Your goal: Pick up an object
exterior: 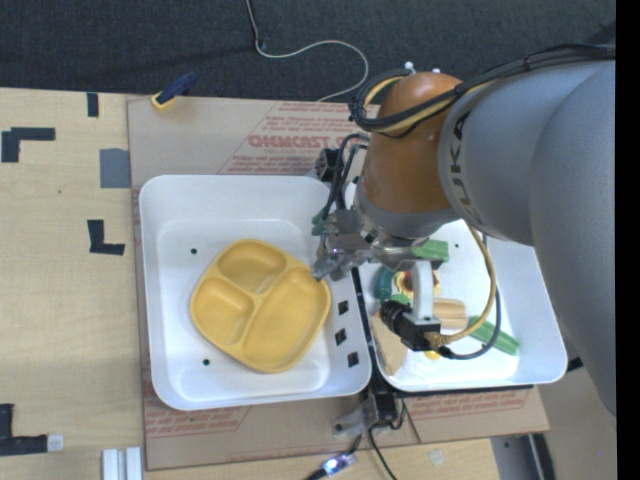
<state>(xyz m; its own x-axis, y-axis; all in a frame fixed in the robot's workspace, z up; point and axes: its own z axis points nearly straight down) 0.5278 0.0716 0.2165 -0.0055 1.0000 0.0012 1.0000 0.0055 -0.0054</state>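
Yellow plate, end effector — fingers obscured

A smooth, matt yellow plastic plate lies in a glossy white plastic bin on brown printed cardboard, beside the arm's glossy orange band and smooth grey casing.

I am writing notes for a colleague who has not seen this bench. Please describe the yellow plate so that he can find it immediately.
Look at the left white bin of the two. The yellow plate lies flat on its floor, right of centre, near the gripper. It is divided into three compartments, and it is much larger than the small items in the right bin.
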